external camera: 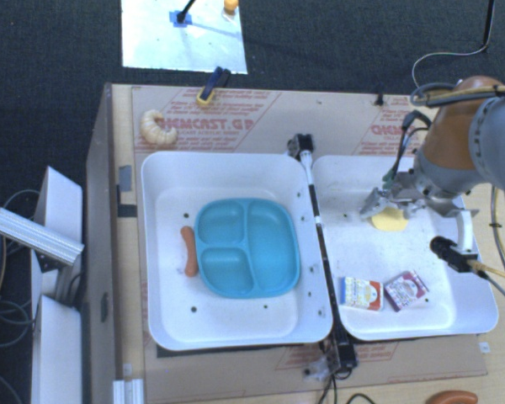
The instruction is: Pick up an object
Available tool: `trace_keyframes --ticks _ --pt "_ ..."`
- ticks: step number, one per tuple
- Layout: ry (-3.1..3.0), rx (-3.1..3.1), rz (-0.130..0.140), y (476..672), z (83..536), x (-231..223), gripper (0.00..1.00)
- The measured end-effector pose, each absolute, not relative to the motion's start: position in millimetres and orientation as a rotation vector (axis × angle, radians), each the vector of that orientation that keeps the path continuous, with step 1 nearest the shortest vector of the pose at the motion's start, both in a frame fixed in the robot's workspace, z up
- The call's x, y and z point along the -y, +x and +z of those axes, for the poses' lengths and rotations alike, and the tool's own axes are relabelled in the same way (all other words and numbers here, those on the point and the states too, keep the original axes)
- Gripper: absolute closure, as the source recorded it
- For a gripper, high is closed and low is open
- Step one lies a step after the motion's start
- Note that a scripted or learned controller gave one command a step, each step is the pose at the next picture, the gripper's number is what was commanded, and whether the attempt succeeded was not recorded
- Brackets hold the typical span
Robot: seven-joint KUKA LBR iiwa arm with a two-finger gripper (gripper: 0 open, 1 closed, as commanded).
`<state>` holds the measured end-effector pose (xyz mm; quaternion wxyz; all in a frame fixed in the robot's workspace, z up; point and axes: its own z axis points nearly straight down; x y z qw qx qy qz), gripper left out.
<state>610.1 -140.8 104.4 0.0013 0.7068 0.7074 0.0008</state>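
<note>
My gripper (390,203) hangs low over the upper middle of the right bin (480,310), right above a pale yellow object (390,220) that lies on the bin floor. The grey arm with its orange band (451,133) comes in from the right. Two small packets lie near the front of the same bin: one white and red (359,293) and one dark red (406,289). In the left bin (164,310) rests a blue divided plate (246,247), with an orange sausage (189,251) lying beside its left edge.
A black divider bar (316,217) runs between the two bins. A cream-coloured curled object (157,128) and a yellow-and-blue tool (211,86) lie on the cardboard behind the left bin. Cables trail at the right of the bench.
</note>
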Motion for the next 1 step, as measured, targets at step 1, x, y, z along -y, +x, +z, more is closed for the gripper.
trace_keyframes --ticks 1 --pt "2.219 -2.222 0.001 604.9 92.4 143.5 0.00"
